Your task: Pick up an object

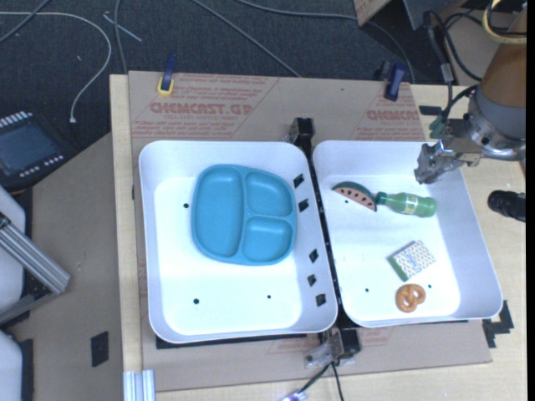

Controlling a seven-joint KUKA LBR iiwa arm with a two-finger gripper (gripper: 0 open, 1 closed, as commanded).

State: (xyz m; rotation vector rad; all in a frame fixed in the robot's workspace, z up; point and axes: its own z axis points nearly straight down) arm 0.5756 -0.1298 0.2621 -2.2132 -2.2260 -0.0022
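I see the arm reaching in from the right, wrist bent down over the right bin; its gripper hangs just above the green bottle, apart from it. I cannot tell how the gripper is set; the bottle lies flat beside a watermelon slice.

Single fixed camera sat above the bench, looking down at a slant; both white bins, left bin and right bin, fell within frame; arm entered from right; moderate distance.

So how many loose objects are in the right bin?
4: a watermelon slice at the back left, a green bottle beside it, a checkered packet further forward, and a pretzel nearest the front.
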